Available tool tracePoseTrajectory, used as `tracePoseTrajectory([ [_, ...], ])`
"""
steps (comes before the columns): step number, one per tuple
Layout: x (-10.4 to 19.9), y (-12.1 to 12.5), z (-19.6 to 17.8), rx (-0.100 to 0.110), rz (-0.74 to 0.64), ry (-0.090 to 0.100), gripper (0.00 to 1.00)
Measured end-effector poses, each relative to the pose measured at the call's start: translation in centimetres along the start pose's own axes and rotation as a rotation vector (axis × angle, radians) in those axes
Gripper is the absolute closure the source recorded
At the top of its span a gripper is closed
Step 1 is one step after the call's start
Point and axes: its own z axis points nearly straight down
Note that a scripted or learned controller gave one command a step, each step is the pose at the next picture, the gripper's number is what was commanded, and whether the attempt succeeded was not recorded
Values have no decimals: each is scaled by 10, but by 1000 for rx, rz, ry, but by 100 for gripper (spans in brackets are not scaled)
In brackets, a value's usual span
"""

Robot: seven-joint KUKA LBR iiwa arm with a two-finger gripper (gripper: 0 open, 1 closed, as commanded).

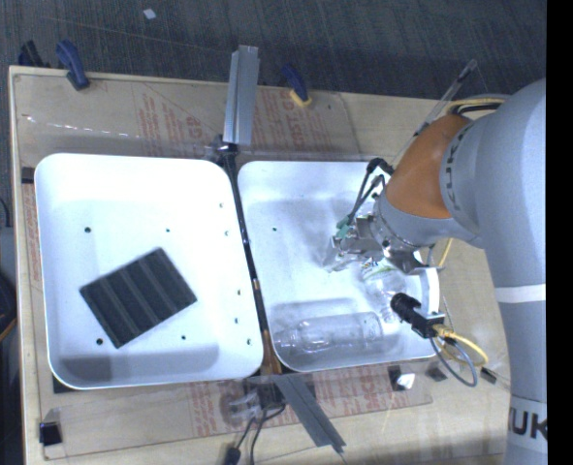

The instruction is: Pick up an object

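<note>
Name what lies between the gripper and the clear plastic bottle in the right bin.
In the camera view, bare white bin floor separates the gripper from the clear plastic bottle, which lies along the bin's near wall.

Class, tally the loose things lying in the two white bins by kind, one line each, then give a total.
Dark ribbed pad: 1
Clear bottle: 1
Total: 2

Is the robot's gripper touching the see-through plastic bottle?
Apart. In the camera view, white bin floor shows between the gripper and the clear plastic bottle lying near the right bin's front wall.
</note>
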Motion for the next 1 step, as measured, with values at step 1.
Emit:
tracePoseTrajectory([
  [1,1,0,0,1,-2,2,0],
])
